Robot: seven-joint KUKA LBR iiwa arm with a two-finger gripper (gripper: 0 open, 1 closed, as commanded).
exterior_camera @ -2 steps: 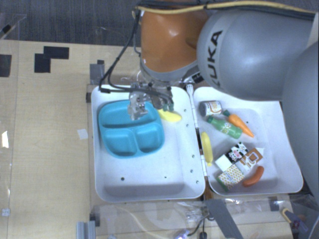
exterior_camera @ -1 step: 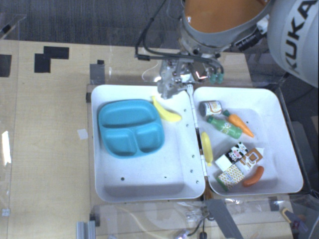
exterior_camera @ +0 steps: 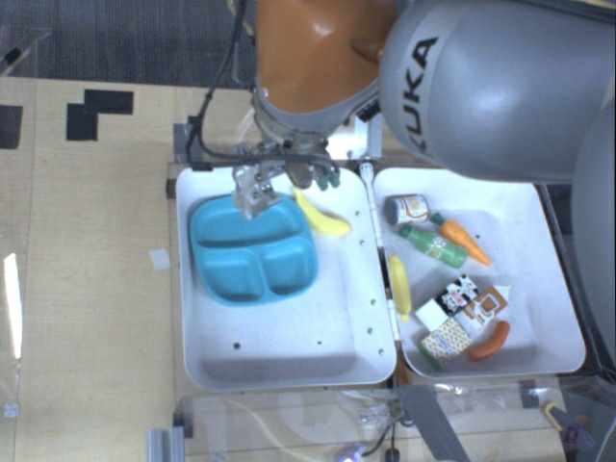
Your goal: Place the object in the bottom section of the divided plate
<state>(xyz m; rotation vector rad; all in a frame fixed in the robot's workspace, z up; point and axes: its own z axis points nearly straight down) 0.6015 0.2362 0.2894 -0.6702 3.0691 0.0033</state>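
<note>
The gripper is positioned over the far edge of the blue divided plate, which lies in the left bin; its opening cannot be determined, because the metal tip is seen from above against the plate, and no object is seen in it. The plate is divided into 3 sections: 1 large section on the far side and 2 smaller sections nearer the camera; all 3 are seen bare.

A yellow banana lies just beside the plate's far right corner, on the bin floor; it is judged to be the likeliest object for the task, being the loose item nearest the gripper, though this cannot be confirmed. A placement is not yet made.

The right bin holds the remaining items, grouped well apart from the plate: a small can, a green bottle, an orange carrot, a second yellow piece against the dividing wall, several printed cartons and a red sausage; their separation is judged to keep the working bin uncluttered.

The lettering "KUKA" is read on the grey arm; the carton and can labels are too small to be read.
</note>
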